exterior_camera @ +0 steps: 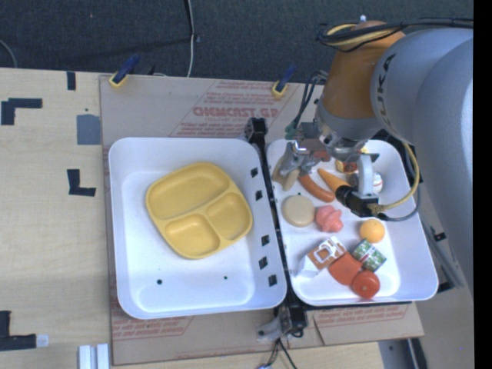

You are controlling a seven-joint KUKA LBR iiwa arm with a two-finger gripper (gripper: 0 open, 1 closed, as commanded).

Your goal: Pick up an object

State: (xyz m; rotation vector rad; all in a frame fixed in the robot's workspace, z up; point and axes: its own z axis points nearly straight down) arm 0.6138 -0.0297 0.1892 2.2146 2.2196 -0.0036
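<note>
The gripper (294, 162) sits upper middle of the right bin (419, 271), fingers probably slightly apart, holding nothing; orange carrot (316, 187) just right below.

The arm (407, 68) runs off the right and top edges, so its base and upper links are cut away. Its wrist covers the far corner of the right bin (415, 283) and whatever lies there. The claw (296, 160) is small and cluttered against the toys; how its fingers stand cannot be told. A white and red thing (369, 179) is half hidden behind the black cable fitting (350, 198). The print on the small green box (370, 255) is too small to read. The counter (46, 206) is cut off at left and bottom.
</note>
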